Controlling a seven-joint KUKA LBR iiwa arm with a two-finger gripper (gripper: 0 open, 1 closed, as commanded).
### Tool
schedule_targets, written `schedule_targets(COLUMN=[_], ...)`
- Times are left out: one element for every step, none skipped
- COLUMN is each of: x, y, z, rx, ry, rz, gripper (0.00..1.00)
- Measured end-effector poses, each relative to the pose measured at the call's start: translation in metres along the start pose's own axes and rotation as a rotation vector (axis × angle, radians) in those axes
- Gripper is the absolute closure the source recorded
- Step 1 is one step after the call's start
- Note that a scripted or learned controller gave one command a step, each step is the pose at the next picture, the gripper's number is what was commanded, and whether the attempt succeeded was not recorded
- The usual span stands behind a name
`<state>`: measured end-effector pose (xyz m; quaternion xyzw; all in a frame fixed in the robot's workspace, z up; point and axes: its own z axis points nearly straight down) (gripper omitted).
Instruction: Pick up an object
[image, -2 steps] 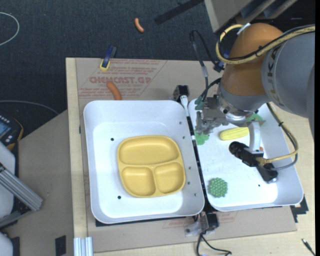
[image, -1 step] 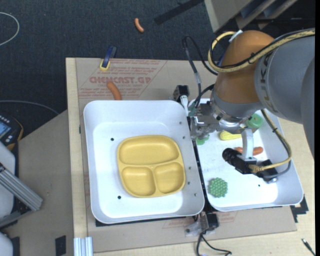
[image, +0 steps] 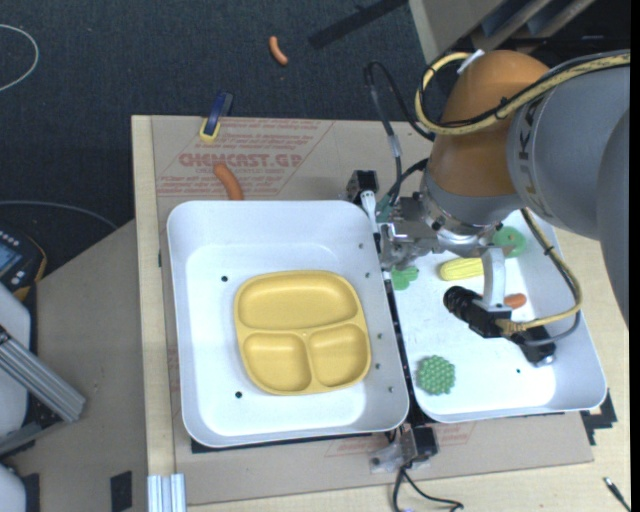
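From the camera above the bench, my gripper (image: 398, 245) hangs at the left edge of the right bin (image: 560, 385), hard by the wall it shares with the left bin (image: 190, 300). My wrist and its cables cover the business end, so I cannot tell whether I am open or closed, and I see nothing held.

I judge I am placed here because the nearest loose thing is the small green piece (image: 405, 276), which lies on the bin floor just beside me, close to the dividing wall. That wall makes the spot awkward, leaving little room on that side for a clean closing.

The other loose things sit further into the right bin:
- a yellow piece (image: 460, 268), near the green one;
- a green disc (image: 510, 240), partly under my arm;
- a small orange bit (image: 514, 299);
- a knobbly green ball (image: 435, 374), alone toward the front and well apart from me.

In the left bin a yellow divided plate (image: 300, 330) lies flat in the middle. It is broad and shallow, a poor thing to pinch.

The green piece is small, flat-looking and irregular in outline, a bright leaf green against the white floor. My wrist shades it, and it is too small to say what it is. I judge it light, low and easy to nudge aside.
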<state>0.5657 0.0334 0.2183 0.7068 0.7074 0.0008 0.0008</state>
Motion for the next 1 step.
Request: schedule_targets(x=[0.0023], y=[-0.0038], z=[-0.0164], rx=[-0.002], ry=[0.000], rz=[0.000], gripper=[1.00])
